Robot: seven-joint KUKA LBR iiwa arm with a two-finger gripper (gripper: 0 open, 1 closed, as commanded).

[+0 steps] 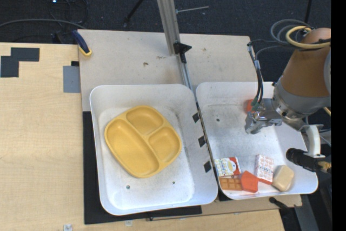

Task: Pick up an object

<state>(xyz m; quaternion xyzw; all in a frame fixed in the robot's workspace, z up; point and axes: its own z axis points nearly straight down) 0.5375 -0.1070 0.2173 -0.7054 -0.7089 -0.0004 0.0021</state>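
- Orange wedge-shaped block (249,182), prob. foam or plastic, lies at near edge of right white bin (232,100), touching waffle toy (229,184); looks light, stiff; grab across its flat sides.
- Two-finger gripper (255,124) hovers mid-bin, well apart; can't tell how it's set.

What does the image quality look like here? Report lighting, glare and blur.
Camera view: even overhead light, with soft shadows under the yellow plate and the gripper; mild washout on the white bin floors; the floor beyond the bench is dark; small packets near the right bin's front are soft, labels unreadable.
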